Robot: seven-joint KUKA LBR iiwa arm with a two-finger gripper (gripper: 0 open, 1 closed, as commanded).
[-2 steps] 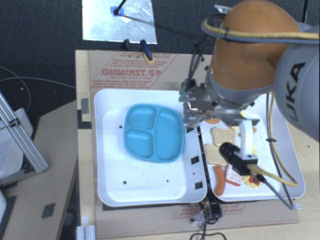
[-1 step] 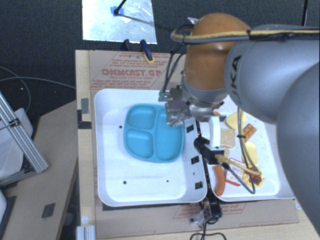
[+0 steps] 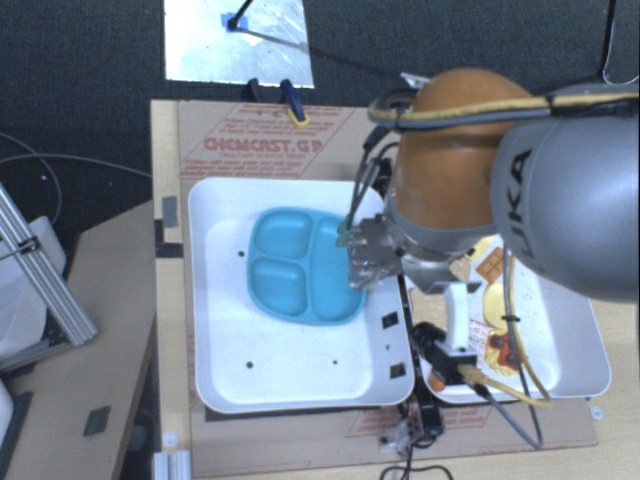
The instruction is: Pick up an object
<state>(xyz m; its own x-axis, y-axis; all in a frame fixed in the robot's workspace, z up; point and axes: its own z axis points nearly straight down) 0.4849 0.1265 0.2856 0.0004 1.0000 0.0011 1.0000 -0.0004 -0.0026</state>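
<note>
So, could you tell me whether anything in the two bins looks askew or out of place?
The blue divided plate in the left bin lies turned at an angle to the bin's sides and sits toward the right wall, beside the gripper. In the right bin, the arm hides most of the contents.

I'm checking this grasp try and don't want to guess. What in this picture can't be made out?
- Gripper: the arm's wrist covers the fingers in the camera view, so open or shut is unknown.
- Blue plate: right edge hidden under the gripper; contact unclear.
- Right bin: contents mostly hidden by the arm; items unidentifiable.
</note>
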